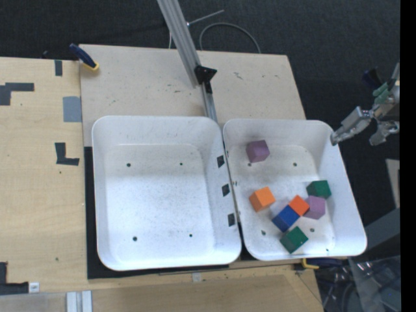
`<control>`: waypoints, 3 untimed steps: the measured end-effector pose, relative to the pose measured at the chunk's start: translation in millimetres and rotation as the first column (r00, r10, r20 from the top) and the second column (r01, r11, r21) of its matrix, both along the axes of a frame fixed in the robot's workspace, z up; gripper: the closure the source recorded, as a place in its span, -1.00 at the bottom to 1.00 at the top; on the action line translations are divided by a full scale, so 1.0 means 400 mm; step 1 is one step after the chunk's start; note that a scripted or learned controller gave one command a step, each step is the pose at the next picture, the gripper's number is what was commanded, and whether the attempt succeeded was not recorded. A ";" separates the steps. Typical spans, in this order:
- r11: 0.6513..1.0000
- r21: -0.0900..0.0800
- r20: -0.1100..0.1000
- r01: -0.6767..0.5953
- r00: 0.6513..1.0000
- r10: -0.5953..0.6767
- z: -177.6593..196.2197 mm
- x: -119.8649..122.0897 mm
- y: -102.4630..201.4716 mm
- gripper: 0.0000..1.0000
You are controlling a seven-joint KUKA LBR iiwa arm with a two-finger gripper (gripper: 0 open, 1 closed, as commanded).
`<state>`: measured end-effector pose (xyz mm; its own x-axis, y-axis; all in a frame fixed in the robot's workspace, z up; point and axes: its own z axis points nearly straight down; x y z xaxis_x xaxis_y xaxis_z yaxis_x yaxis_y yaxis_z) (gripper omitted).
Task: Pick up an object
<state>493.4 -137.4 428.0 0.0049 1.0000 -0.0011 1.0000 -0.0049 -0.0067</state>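
Single fixed overhead view, tilted downward from moderate distance. Two shallow white plastic bins [104, 194] are framed at centre; the pale wooden bench [39, 174] is shown at left.

- The scene was lit evenly from overhead, and the white bins [162, 194] were rendered bright, close to washed out.
- Only short, soft shadows were cast beside the blocks [262, 199].
- The surroundings of the tabletop [39, 148] were left dark.
- Fine detail was softened by low resolution, especially at the right edge.
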 end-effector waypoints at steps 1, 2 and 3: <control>1.000 0.002 0.013 -0.013 1.000 0.013 0.194 -0.026 0.233 -1.00; 1.000 0.000 0.003 -0.004 1.000 0.004 0.133 0.013 0.173 -1.00; 1.000 -0.001 0.006 -0.003 1.000 0.003 0.108 0.079 0.073 -1.00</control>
